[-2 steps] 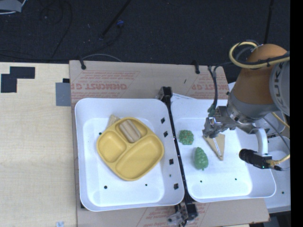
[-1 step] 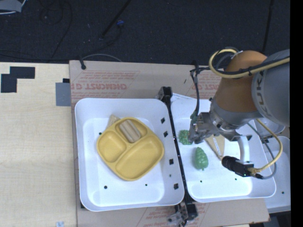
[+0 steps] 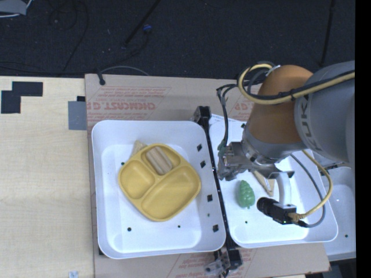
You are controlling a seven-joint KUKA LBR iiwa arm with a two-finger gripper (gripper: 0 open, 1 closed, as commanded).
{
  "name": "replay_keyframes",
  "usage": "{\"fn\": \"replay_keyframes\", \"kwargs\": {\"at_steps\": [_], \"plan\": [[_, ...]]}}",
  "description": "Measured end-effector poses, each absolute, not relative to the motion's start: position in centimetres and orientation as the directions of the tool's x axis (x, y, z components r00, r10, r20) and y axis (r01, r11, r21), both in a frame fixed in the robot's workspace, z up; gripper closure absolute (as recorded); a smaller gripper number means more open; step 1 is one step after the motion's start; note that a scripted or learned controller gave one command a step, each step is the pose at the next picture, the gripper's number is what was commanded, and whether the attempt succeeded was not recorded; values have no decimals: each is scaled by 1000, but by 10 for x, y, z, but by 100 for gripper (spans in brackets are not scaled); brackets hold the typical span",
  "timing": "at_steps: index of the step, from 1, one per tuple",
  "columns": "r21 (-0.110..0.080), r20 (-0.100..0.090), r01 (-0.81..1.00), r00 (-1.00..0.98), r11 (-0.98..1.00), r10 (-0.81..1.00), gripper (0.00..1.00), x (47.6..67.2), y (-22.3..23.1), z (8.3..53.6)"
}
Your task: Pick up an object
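Note:
A small green knobbly object (image 3: 245, 194) lies in the right bin (image 3: 313, 236), near its left wall. A tan wooden piece (image 3: 265, 183) pokes out from under the arm just to its right. The gripper (image 3: 230, 168) hangs low over the right bin's left side, just above and left of the green object; the arm's orange wrist covers it from above. In the left bin (image 3: 110, 225) sits a yellow divided plate (image 3: 160, 182) with a beige ridged piece (image 3: 159, 159) in its upper compartment.
A black divider with clips (image 3: 211, 178) runs between the two bins. Yellow and black cables (image 3: 301, 216) loop from the arm over the right bin. Cardboard (image 3: 145, 97) lies under the bins, with bare bench to the left.

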State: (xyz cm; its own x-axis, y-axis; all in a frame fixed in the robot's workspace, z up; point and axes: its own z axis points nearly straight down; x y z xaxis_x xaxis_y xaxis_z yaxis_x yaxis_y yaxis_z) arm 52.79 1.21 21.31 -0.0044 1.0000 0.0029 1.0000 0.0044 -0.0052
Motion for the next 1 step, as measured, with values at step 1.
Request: {"fn": "replay_keyframes", "kwargs": {"at_steps": [1], "plan": [[-7,2,1000,-5,6,1000,100,510,72,211]]}}
